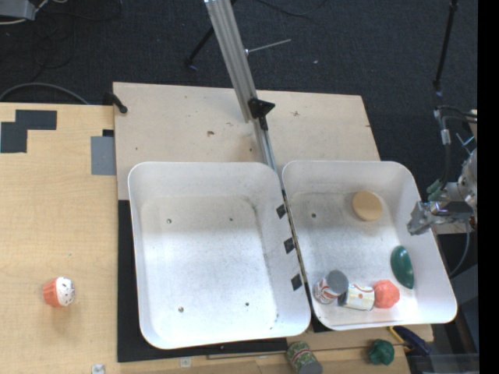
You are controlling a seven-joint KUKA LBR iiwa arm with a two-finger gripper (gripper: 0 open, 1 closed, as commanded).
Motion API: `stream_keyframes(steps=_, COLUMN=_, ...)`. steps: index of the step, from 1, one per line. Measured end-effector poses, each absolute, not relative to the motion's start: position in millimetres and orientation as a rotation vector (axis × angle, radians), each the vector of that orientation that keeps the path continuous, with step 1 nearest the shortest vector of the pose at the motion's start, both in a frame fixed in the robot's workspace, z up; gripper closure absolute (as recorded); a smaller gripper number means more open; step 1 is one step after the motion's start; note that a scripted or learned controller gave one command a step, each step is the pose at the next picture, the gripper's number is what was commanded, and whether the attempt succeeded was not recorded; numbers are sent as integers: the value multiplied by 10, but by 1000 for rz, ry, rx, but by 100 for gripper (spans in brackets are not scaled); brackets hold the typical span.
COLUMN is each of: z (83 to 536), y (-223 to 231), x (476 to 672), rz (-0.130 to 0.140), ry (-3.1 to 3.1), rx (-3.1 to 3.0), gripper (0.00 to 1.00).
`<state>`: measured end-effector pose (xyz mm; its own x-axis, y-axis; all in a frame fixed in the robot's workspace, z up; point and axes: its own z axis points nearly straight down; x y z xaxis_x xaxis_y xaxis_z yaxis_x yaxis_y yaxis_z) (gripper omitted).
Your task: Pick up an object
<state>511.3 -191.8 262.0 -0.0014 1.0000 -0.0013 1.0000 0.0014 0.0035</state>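
Two white bins [204, 179] sit side by side. The right one [343, 174] holds five objects: one tan disc [367, 206], one green piece [402, 266], one red ball [387, 294], one white cylinder [359, 296] and one grey-and-red item [330, 286] (these three clustered).

1. Gripper [437, 215] just outside right bin [421, 185], at its right rim.
2. Left of gripper, in the bin: disc [367, 206].
3. Below-left, near front wall: oval piece [402, 266], ball [386, 294], cylinder [359, 296], cap [336, 281].
4. Far left: left bin [148, 185].
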Motion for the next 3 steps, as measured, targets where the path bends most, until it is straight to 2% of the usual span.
stream_keyframes(steps=1, z=2606, y=-1407, x=5074, rz=-1, ry=2229, rx=2221, gripper=100)
stream_keyframes(steps=2, z=2490, y=-887, x=5228, rz=-2, ry=2231, rx=2220, gripper=100)
stream_keyframes(steps=3, z=2495, y=-306, x=5208, rz=-2, ry=2231, rx=2219, gripper=100)
